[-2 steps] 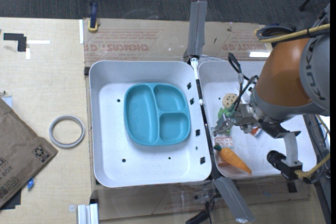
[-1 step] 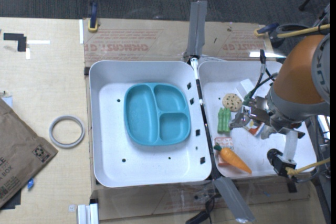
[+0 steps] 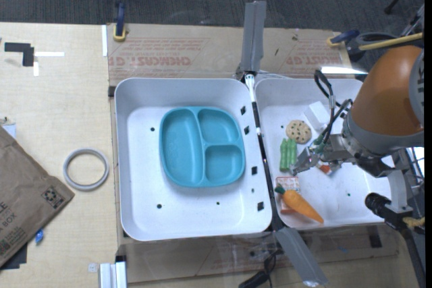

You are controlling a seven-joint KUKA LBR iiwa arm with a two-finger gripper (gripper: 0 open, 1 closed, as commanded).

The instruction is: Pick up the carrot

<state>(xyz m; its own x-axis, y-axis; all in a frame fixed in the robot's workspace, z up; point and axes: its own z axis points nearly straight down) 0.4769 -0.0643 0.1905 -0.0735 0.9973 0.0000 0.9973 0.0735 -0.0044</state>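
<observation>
Orange and tapered, the carrot (image 3: 301, 206) lies on the floor of the right bin (image 3: 351, 212), close to that bin's near-left corner, its green-topped end pointing toward the divider between the two bins. Just beyond it lie a small white card with red marks (image 3: 288, 183), a green ridged piece (image 3: 288, 154) and a speckled round cookie (image 3: 298, 131). The gripper (image 3: 305, 162) hangs above the middle of the right bin, near the green piece and farther from the camera than the carrot; whether its fingers are open or closed I cannot tell, as they blur into the metal and cables around them, and nothing is visibly held between them. A small red object (image 3: 326, 169) sits under the wrist. The left bin (image 3: 128, 165) holds a blue divided plate (image 3: 202, 146), and a roll of tape (image 3: 86, 168) rests on the table to the left. I judge the step in hand to be the approach: the carrot looks untouched. The next move calls for shifting the gripper toward the near-left corner, lining it across the carrot's narrow width, then descending without catching the bin wall or the card.
</observation>
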